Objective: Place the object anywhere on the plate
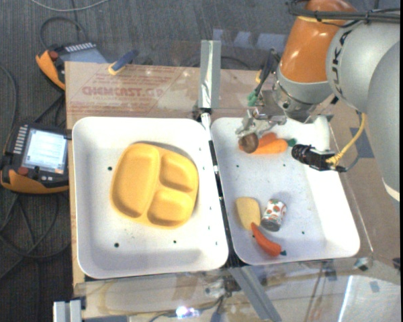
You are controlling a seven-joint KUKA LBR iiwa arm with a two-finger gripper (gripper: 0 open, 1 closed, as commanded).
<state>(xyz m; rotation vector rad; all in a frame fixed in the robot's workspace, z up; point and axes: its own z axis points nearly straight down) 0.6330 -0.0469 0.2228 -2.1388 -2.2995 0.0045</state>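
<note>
camera view: gripper [255,127] low over carrot [271,145] in right bin [322,200]; grip state unclear.

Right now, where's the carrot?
The carrot lies at the back of the right bin, just under the gripper, beside a small brown object.

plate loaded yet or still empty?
Empty. The yellow plate in the left bin shows three bare compartments; the carrot, can and other items all lie in the right bin.
</note>
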